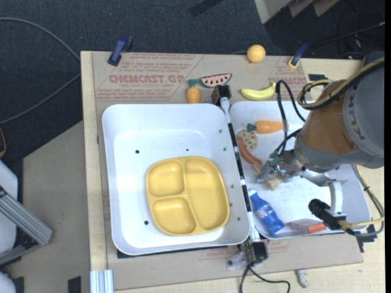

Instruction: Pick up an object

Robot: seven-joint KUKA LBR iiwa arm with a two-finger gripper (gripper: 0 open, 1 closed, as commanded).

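Closest to you, the arm (351,124) fills the 3 o'clock side of the scene, its orange band leaning over the right bin (360,215), and the gripper (276,171) sits low near that bin's left wall. You cannot tell from this slant how wide its fingers stand or whether anything is between them, so treat the grasp as unproven. No single target is set; candidates in the right bin are the carrot (269,126) at 12 o'clock from the gripper, the round brown piece (248,140) at 10 o'clock, the curved reddish strip (249,155) just beside the tool at 9 o'clock, the blue packet (266,213) at 6 o'clock, and an orange-tipped tool (313,227) at 5 o'clock. The left bin (122,127) holds a yellow tray (187,195). Your main risk is crowding: with the strip and brown piece so close to the bin wall, the fingers may strike the wall or nudge items aside instead of straddling one. A thin, flat strip also looks hard to pinch and could slip on lift. Watch the black cable (282,99) looping by the wrist; it could snag. The banana (258,93) and watermelon slice (216,79) lie outside the bins, well apart.
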